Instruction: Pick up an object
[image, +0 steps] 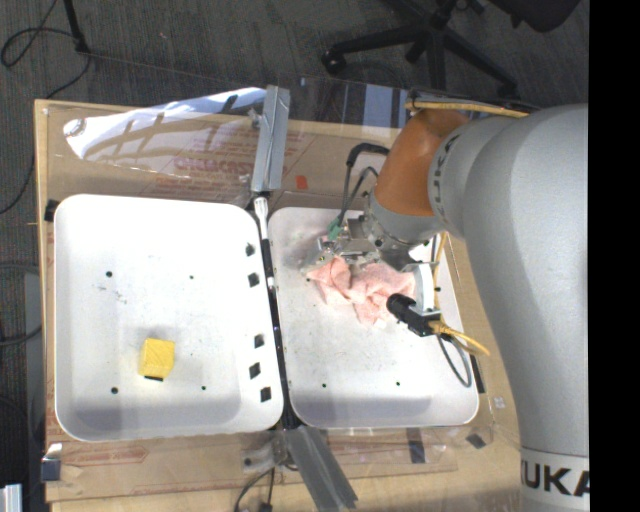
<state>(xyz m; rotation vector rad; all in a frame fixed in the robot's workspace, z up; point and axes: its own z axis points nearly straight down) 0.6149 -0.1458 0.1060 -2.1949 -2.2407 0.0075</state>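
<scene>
- Dark carpet surrounds a wooden bench (320, 150) in the camera view, with the legs of an office chair (420, 45) at 12 o'clock.
- On the bench sit a left bin (150, 260) and a right bin (350, 370), both white and shallow, touching along a middle seam.
- A crumpled pink cloth (360, 290) lies in the right bin, a little toward 11 o'clock from that bin's middle. It looks like the thing being tried for.
- A small yellow block (157, 358) lies alone in the left bin, toward 6 o'clock, well apart from the robot.
- The grey arm (540, 250) comes in from 3 o'clock, and its gripper (345, 245) is low over the cloth's 11 o'clock edge.
- I cannot tell whether the gripper is open or closed, nor whether it touches the cloth or hangs just above it.
- Doing this step well probably means coming down on a raised fold, not the flat rim, closing fully and then lifting straight up. A soft cloth slips out of a shallow pinch.
- A slow lift would let the loose part hang free without dragging across the bin floor.
- The wrist covers the cloth's 1 o'clock part.
- The arm cuts off the right bin's 3 o'clock side.
- Dark specks on both bin floors are too small to identify.
</scene>
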